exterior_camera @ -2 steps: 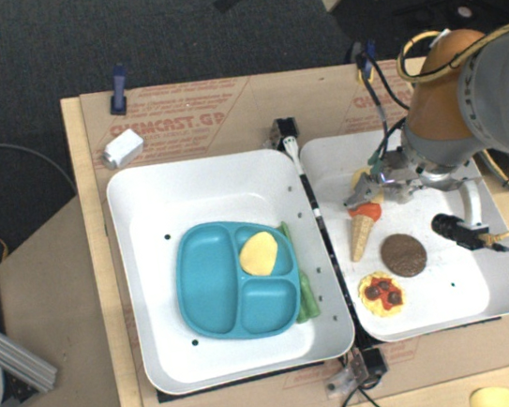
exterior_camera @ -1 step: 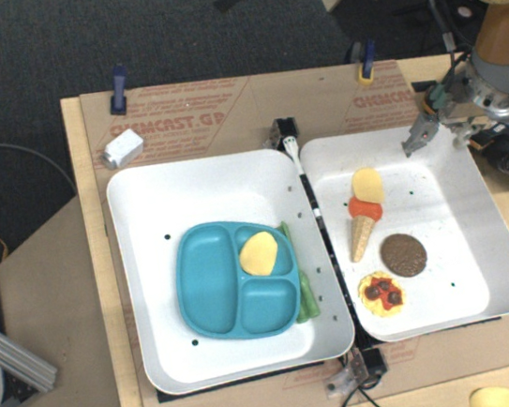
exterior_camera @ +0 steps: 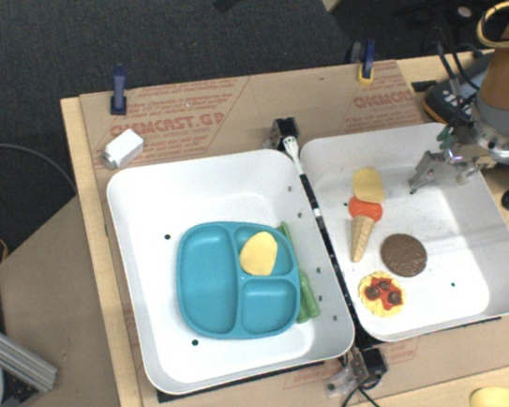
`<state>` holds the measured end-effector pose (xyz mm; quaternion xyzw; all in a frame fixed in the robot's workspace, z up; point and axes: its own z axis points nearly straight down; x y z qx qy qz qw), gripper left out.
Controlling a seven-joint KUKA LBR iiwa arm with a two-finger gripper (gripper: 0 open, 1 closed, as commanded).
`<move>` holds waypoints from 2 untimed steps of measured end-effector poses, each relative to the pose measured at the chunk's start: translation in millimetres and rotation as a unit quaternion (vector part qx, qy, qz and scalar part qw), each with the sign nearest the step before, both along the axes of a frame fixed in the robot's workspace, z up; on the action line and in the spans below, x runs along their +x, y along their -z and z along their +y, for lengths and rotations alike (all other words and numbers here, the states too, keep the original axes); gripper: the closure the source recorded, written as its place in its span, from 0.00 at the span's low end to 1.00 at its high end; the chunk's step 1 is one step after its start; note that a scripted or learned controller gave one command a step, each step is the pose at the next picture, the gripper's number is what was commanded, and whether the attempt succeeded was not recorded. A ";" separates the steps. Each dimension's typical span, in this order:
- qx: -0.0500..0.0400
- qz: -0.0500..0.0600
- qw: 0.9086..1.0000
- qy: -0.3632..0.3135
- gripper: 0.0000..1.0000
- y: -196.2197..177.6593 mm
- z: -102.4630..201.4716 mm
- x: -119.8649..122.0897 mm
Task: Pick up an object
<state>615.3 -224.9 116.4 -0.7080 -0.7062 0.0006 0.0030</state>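
Toy foods lie in the right bin (exterior_camera: 496,294): an ice-cream cone (exterior_camera: 363,215) with a yellow scoop and orange band, pointing its tip down the view; a brown round cookie (exterior_camera: 403,254) just beside the cone's tip; and a small yellow pizza piece (exterior_camera: 382,293) with red and dark toppings, near the bin's lower rim. The left bin (exterior_camera: 144,224) carries a teal divided tray (exterior_camera: 214,284); a yellow lemon-like piece (exterior_camera: 259,255) rests in the tray's upper right compartment, and a green strip (exterior_camera: 301,286) lies along the tray's right edge. The pincer (exterior_camera: 436,164) hovers over the right bin's upper right part, its fingers spread and pinching nothing, well apart from the cone. A white block (exterior_camera: 122,148) sits on the cardboard-covered surface (exterior_camera: 221,108) above the left bin.
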 end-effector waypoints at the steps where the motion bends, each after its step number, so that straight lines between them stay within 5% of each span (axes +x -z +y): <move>1: -0.004 -0.008 1.000 -0.003 0.00 -79.1 1.2 54.7; 2: -0.004 -0.014 1.000 -0.004 0.00 -292.1 52.0 11.0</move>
